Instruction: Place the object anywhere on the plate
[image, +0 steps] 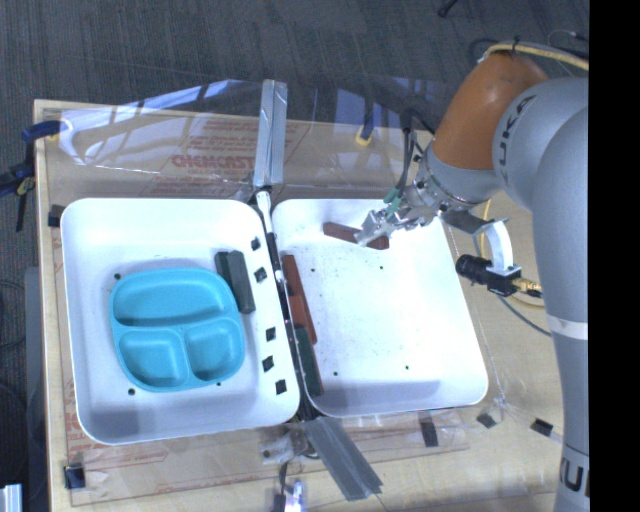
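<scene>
Eyeing brown block (340, 232); looks stiff, light; I'd pinch mid-length; gripper (378, 232) beside it, can't tell grip.

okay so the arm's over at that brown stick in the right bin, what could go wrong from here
The gripper meets the brown stick near one end, so it may tilt or slip out. The blue plate sits in the other bin, so the carry must cross the divider, where a low-hanging stick might catch.
</scene>
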